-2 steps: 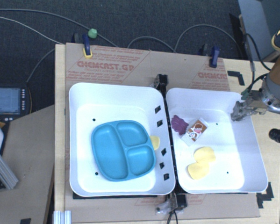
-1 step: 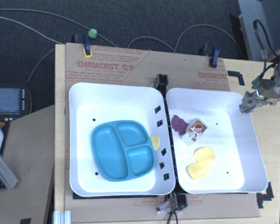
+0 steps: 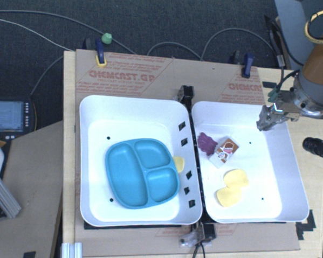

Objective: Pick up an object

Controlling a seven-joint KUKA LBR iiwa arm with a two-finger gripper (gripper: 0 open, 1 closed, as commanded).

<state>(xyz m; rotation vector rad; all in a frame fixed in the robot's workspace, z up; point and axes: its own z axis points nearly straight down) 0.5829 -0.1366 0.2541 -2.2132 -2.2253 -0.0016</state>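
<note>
Gripper (image 3: 265, 121) sits over the right bin (image 3: 288, 175), near its far right corner, w/ nothing seen between its tips; can't tell if it's apart or together, too small and dark here. Candidate things all lie in the same bin, toward its left half: purple piece (image 3: 206, 143) just beside a small packet (image 3: 225, 150), the two about touching, and nearer the front two yellow pieces (image 3: 232, 187), one overlapping the other. So from the gripper the targets lie left and toward the near edge; packet is closest, purple piece next, yellow pair farthest. Packet looks tilted, a diamond on the bin floor, so no clear long axis along the bin walls; prob needs wrist turn to square up. Left bin (image 3: 90, 149) holds a blue tray (image 3: 142, 172) w/ another yellow bit (image 3: 178, 164) tucked at its right edge, well apart from the gripper and across the divider, so a poor pick. Judgement: approach not yet begun; next move is a short traverse left, then descent on the packet.
</note>
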